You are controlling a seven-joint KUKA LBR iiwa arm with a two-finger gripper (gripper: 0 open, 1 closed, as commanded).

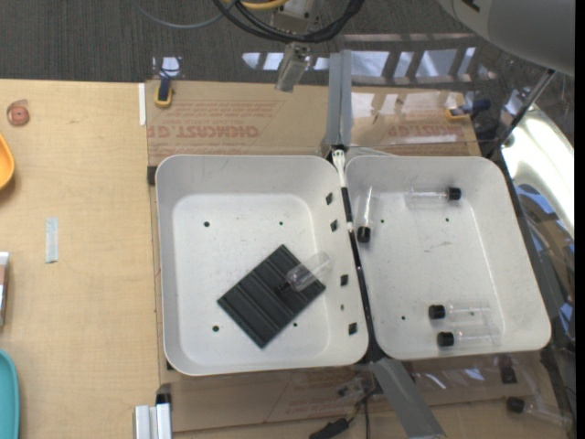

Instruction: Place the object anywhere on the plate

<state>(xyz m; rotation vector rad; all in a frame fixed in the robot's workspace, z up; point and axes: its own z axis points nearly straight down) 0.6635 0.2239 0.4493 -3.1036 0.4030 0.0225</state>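
Black plate [263,298] already has clear tube [306,273] lying on top; I keep arm [512,7] away. Fingers: can't tell.

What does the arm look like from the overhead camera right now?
At the upper right a rounded light-grey link of the arm shows, smooth and glossy, with part of bold black lettering, a "K" and the start of a next letter, on its shell. Along the top edge, black cables loop together with a yellow one.
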